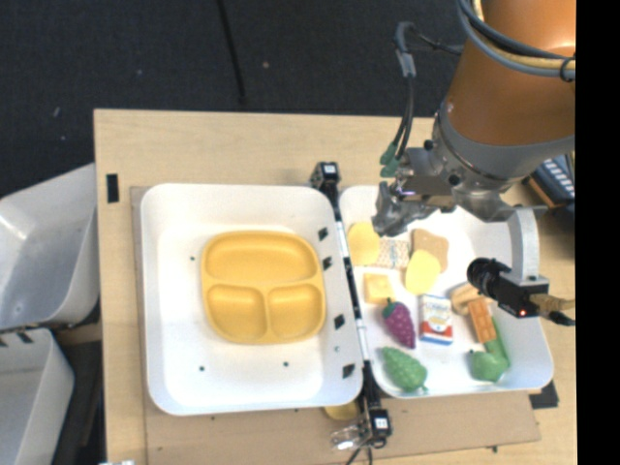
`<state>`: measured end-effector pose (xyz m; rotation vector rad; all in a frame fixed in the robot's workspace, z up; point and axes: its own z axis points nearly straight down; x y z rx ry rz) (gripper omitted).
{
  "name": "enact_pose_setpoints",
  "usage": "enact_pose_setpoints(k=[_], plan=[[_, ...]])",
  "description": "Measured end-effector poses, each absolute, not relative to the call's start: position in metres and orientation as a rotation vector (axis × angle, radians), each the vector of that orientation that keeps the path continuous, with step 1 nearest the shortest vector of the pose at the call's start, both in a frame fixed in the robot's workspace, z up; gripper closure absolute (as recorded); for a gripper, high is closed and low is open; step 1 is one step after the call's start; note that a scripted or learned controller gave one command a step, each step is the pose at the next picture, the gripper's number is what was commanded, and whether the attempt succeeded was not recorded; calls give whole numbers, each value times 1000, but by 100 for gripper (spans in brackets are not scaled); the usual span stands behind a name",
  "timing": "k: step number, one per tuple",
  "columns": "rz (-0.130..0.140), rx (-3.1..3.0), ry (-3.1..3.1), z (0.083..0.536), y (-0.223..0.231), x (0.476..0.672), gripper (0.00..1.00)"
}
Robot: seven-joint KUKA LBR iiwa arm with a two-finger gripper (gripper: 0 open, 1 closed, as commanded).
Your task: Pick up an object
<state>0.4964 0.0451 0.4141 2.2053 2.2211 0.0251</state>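
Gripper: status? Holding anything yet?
Gripper low over right bin, far-left corner, by yellow piece. No item seen held. Toys crowd right bin: grapes, carton, carrot. Yellow tray in left bin.

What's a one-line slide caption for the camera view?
KUKA arm's gripper low over the right bin of toy food, near a yellow piece; yellow divided tray sits in the left bin.

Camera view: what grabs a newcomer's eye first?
The yellow divided tray alone in the middle of the left bin. Then the arm with its orange band, looming at upper right, its gripper low over the far-left corner of the right bin, which is crowded with toy food.
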Motion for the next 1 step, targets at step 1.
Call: enact_pose_setpoints(k=[1], plan=[[0,2205,2232,415,42,496,100]])
